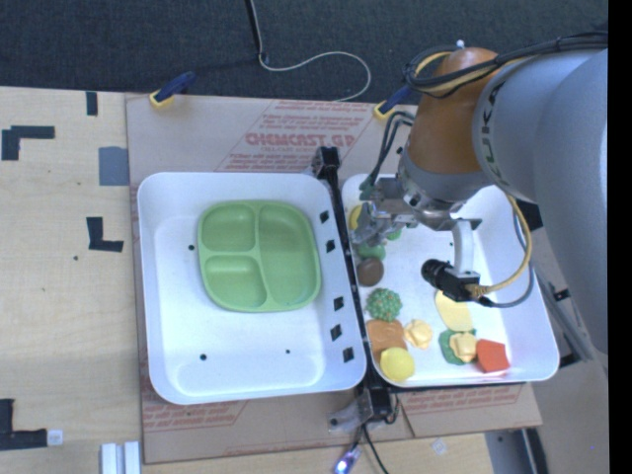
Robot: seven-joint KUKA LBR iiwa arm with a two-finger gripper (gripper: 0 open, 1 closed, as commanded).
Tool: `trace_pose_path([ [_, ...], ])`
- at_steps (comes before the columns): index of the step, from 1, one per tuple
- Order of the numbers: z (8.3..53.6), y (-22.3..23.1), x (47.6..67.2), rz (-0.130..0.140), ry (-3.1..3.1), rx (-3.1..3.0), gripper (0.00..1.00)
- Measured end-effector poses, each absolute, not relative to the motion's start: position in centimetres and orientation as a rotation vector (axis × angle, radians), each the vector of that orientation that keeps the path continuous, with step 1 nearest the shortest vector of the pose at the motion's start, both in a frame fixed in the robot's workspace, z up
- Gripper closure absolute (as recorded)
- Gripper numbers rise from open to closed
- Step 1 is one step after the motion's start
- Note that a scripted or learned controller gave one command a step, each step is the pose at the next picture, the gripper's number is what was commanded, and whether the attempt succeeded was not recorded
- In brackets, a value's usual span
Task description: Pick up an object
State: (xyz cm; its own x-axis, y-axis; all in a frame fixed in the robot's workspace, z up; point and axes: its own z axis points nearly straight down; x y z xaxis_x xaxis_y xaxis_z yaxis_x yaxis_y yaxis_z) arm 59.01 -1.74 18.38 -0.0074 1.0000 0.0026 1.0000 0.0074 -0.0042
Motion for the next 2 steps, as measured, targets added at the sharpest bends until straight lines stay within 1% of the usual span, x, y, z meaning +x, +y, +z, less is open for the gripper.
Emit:
trace_pose_path([
  [1, 18.4, -5.3, 60.9, 0.002, -2.221, -2.223, 1.0],
  [2, 18.4, -3.3, 62.6, 0.0, -2.225, -2.217, 1.0],
])
